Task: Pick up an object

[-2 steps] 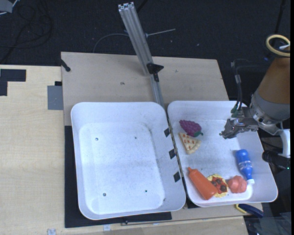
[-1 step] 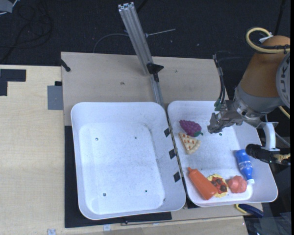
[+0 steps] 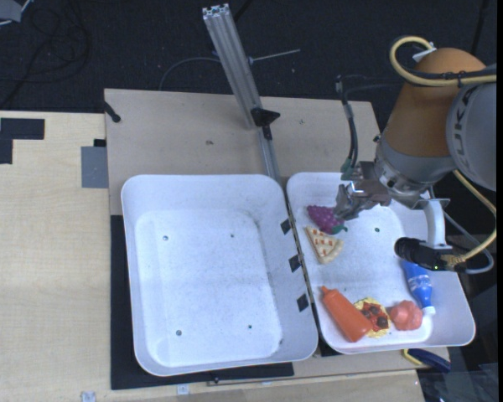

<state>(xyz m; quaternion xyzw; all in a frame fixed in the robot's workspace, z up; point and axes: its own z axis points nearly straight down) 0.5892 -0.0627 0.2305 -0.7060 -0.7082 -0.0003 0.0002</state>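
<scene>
My gripper reaches into the right bin from the right, its tips right beside a purple grape bunch near the bin's left wall. Just below the grapes lies a pizza slice. Along the bin's front edge sit an orange bottle, a yellow and red toy and a pink-red round piece. A blue tube lies at the right side. Whether the grapes sit between the fingers cannot be made out.
The left bin stands beside the right one, joined by black clips along the shared wall. A slanted aluminium bar rises behind the bins. The arm's orange band looms over the right bin's back corner.
</scene>
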